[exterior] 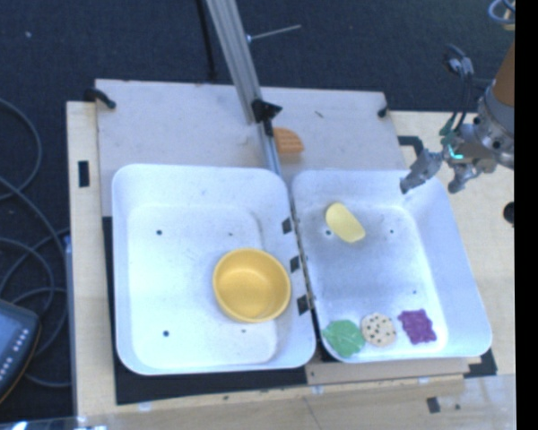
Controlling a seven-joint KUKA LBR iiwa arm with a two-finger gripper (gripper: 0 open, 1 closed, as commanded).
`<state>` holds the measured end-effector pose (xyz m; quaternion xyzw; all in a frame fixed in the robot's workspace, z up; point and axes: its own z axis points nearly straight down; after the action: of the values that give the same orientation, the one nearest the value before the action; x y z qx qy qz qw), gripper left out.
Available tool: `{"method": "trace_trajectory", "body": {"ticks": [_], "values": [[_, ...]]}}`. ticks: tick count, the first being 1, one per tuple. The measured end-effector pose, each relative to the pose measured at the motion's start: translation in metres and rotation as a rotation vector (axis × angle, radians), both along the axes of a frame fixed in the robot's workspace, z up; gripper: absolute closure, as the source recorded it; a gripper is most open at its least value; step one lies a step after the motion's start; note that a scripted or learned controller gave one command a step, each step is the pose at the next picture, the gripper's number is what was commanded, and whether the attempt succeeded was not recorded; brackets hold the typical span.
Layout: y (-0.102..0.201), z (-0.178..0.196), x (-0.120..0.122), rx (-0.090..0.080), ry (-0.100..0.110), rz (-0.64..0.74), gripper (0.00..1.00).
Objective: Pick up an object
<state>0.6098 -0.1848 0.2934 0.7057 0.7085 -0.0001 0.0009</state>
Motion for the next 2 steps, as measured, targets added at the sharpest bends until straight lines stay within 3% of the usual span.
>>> {"method": "trace_trajectory", "body": {"ticks": [2], "values": [[-0.007,-0.106,-0.008,0.0,0.007,-0.005,0.0]]}}
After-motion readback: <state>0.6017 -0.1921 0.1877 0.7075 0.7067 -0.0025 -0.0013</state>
